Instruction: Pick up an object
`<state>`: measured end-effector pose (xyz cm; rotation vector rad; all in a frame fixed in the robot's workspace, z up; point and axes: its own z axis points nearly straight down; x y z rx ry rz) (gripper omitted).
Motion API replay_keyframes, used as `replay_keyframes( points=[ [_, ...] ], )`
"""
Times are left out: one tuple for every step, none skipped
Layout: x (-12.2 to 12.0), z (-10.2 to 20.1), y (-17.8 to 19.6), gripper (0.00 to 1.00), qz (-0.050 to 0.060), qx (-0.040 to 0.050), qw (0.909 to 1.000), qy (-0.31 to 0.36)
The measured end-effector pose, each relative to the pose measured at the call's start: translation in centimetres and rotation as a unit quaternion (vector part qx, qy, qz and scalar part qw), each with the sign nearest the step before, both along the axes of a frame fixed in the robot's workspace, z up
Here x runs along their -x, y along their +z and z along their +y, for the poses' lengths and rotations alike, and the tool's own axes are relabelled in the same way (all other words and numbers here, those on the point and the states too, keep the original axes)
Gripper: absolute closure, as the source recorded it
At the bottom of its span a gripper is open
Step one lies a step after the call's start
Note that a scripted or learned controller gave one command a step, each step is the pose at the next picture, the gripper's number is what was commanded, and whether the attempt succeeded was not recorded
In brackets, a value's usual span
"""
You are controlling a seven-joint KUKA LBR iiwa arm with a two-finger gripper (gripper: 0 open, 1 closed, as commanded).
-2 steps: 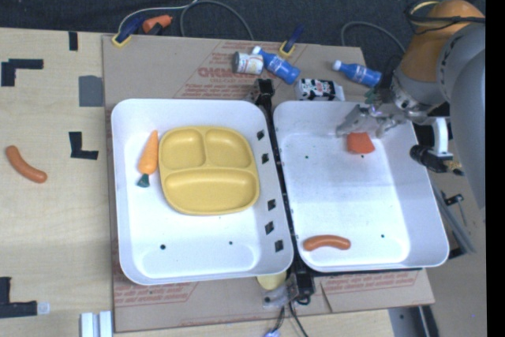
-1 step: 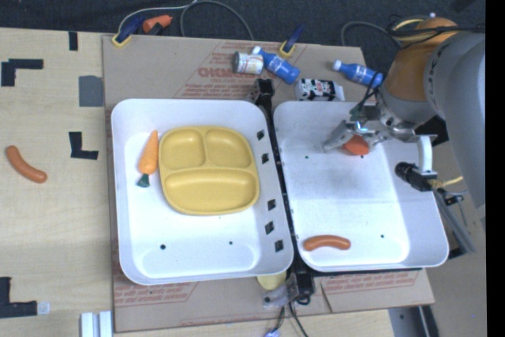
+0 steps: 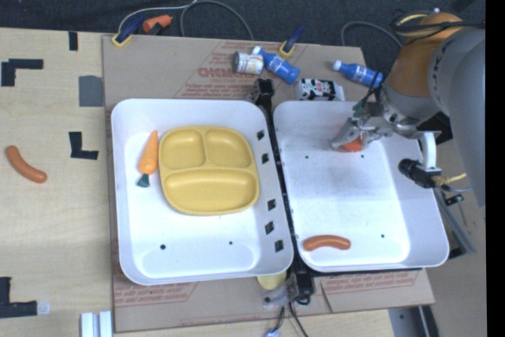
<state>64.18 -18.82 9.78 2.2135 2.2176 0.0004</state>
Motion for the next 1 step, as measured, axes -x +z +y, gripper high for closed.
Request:
replay_keyframes(
  points=[
    [-2.11,10.52,9.31,1.0,-0.001,-0.0038,1.0,0.005]
  ],
)
